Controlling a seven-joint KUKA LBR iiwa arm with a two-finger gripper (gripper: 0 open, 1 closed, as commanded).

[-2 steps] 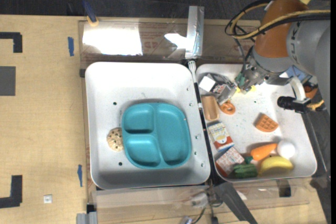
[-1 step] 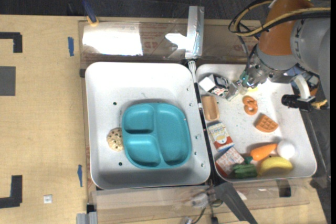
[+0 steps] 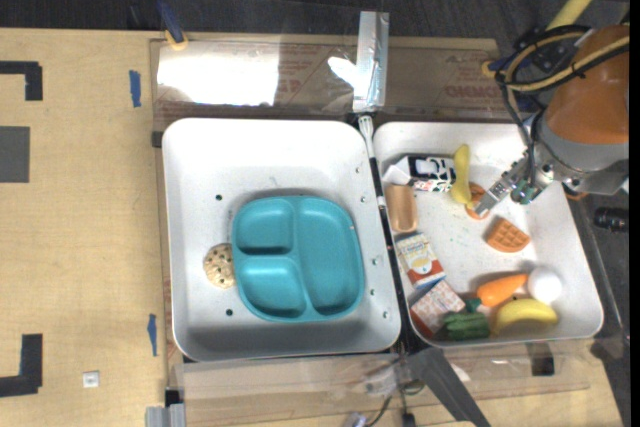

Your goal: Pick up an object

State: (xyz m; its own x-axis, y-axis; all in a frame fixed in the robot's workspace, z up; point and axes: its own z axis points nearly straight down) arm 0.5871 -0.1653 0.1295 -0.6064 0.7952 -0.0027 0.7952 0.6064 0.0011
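Here the gripper [image 3: 487, 203], its opening impossible to judge, hovers in the right bin [image 3: 585, 260] beside the upright yellow banana [image 3: 462, 174], probably light, rigid, slippery plastic, best pinched across its narrow middle.

Two bins [image 3: 190, 155], one tray [image 3: 297, 257], one cookie [image 3: 219, 266]

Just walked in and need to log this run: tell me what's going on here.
A grey KUKA arm reaches in from the right over the right-hand bin, its gripper low beside a small yellow banana-shaped toy near the bin's back. More toy food lies there: a waffle, a carrot, a hot dog and small cartons. The left bin holds a teal divided tray and a cookie. Nothing is visibly gripped yet.
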